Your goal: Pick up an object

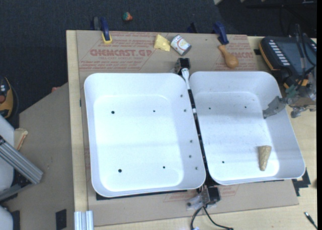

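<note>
The tabletop [151,48], a brown board filling most of the frame, carries two white bins side by side. The left bin [100,123] shows only bare white floor with small dark dots. The right bin [236,85] holds one thing to pick: a small tan cone [264,157] lying in its lower right corner, near the rim. The arm's hand [274,107] sits at the right edge of the frame, over the upper right part of that bin, well apart from the cone; whether it is released or clenched I cannot tell, and nothing shows in its grip. Along the top of the board lie a yellow block [162,43], a small carton [180,45] and a wooden pear-shaped piece [229,58]. Judging by this, the pick is not yet done: reaching, closing and lifting all remain.
</note>
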{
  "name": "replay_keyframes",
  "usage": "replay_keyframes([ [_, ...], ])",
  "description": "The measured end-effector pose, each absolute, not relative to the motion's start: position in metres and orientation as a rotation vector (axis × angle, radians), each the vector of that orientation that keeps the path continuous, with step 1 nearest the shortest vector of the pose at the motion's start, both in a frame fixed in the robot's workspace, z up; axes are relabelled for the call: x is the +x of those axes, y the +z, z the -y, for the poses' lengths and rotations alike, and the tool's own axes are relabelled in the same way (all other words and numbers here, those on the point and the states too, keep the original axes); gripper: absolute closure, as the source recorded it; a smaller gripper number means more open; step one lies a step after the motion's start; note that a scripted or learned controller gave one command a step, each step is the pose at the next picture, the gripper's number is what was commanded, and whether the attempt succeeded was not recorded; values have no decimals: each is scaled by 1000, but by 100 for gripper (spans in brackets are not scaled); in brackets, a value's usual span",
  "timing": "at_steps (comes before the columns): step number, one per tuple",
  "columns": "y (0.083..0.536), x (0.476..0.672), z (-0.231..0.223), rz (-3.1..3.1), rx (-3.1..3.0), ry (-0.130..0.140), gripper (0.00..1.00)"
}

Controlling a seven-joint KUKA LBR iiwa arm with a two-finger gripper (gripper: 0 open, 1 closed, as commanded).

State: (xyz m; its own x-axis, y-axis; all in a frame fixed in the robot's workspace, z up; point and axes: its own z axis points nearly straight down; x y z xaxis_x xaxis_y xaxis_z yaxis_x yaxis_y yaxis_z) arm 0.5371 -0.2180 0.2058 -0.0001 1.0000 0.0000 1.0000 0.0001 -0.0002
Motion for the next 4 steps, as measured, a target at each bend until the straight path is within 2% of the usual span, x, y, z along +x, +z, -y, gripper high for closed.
replay_keyframes([
  [1,119,481,224,2209,-2218,8,0],
  [2,83,480,220,2218,-2210,-6,0],
  [4,84,480,220,2219,-2211,-6,0],
])
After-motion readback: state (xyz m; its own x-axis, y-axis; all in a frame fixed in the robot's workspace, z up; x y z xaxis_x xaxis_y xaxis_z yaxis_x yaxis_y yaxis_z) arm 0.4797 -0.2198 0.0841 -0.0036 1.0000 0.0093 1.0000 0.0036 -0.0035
